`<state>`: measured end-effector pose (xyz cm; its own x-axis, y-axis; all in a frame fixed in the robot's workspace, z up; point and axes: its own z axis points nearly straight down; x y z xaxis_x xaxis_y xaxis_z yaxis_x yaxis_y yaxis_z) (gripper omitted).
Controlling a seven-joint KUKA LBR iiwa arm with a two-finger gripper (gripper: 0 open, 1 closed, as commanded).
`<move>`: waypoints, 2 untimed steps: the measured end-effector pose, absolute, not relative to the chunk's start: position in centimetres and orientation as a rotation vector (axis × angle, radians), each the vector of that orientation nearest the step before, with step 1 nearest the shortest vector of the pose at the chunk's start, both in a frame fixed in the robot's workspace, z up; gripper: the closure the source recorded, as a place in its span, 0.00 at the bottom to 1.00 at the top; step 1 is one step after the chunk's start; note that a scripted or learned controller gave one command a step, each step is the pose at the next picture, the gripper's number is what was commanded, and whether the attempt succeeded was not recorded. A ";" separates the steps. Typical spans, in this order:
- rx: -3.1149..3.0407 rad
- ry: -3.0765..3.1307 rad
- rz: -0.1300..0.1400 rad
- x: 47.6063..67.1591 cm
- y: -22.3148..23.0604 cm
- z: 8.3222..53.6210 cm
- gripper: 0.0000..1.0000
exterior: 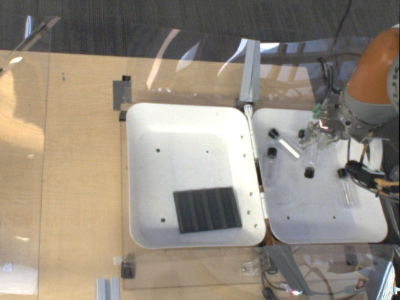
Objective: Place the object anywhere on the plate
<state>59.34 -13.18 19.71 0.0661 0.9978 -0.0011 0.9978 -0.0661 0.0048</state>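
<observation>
**Arm over the right bin, pick not yet made**

The arm [375,74] reaches in above the right bin [325,230], and its hand [322,129] sits low over the bin's upper part, near a scatter of small clear tubes with dark caps. Whether the hand is released or clenched cannot be told. The step looks like the pick: one tube [282,144] lies just left of the hand, another [309,165] a little below it, a third [346,186] towards the right wall. The plate [207,209], a dark ribbed rectangle, lies in the left bin [187,130], near its lower edge. Next, the hand would need to close on one tube, lift, and carry it across the divider.
</observation>
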 end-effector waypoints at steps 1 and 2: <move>1.456 2.776 0.007 62.5 -5.5 19.5 1.00; 1.278 2.862 0.007 66.4 1.3 18.6 1.00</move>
<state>66.37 1.30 18.60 -0.6673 0.7448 -0.0045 0.7447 0.6673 0.0069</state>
